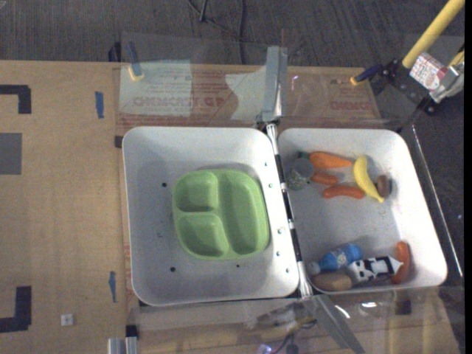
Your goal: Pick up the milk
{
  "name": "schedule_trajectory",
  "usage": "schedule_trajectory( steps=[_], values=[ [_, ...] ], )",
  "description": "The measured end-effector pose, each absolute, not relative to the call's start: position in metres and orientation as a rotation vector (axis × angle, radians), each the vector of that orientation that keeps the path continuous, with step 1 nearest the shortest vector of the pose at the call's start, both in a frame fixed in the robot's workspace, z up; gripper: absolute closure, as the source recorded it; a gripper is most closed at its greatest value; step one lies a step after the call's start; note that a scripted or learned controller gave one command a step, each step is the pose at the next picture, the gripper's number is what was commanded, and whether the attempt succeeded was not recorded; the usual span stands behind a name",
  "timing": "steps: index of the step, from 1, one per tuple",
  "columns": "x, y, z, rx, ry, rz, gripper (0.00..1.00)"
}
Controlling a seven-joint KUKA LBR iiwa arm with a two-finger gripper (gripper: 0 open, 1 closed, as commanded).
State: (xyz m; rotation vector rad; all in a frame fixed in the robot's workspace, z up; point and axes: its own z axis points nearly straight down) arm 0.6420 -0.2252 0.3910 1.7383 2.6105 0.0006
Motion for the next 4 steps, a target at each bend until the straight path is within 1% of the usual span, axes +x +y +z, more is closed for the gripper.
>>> schedule_trajectory(
  steps=[1,2,3,4],
  values=[
    [0.582,-0.222,0.329,1.677,2.653,0.0,1.0],
    [0.544,-0.221,0.333,1.508,2.752,0.001,1.0],
    [0.481,-0.222,0.331,1.5,2.756,0.001,1.0],
    [0.481,-0.177,0.387,1.673,2.653,0.001,1.0]
  ],
)
